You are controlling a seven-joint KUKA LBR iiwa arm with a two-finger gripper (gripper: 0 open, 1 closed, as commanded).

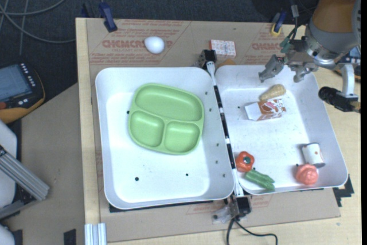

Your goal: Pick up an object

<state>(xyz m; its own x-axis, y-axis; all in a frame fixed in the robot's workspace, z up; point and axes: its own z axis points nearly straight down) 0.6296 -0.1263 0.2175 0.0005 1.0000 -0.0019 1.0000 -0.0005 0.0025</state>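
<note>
Over on the bench, your biggest pieces were the two white bins: the left bin point(114, 181) held just a green divided plate point(166, 119) sitting flat, and the right bin point(284, 140) had all the small stuff. The arm point(335, 14) reached in from the right and hung above the right bin's far edge, with the gripper point(285, 67) up in the air, its fingers spread apart and nothing between them. So honestly, I'd say the pick hadn't happened yet; everything was left to do. Closest candidate was the tan bread-roll thing point(273, 91), lying near the spread fingers with the red-and-white packet point(267, 109) touching it. Well apart, near the front of that bin, you had a small white cylinder point(311, 153), a red ball-ish item point(307, 174), an orange ring toy point(245, 161) and a green pepper-like piece point(259, 179) against the near rim. A white egg point(153, 44) sat outside on the board behind the left bin. You'd have needed a descent, a close and a lift.
</note>
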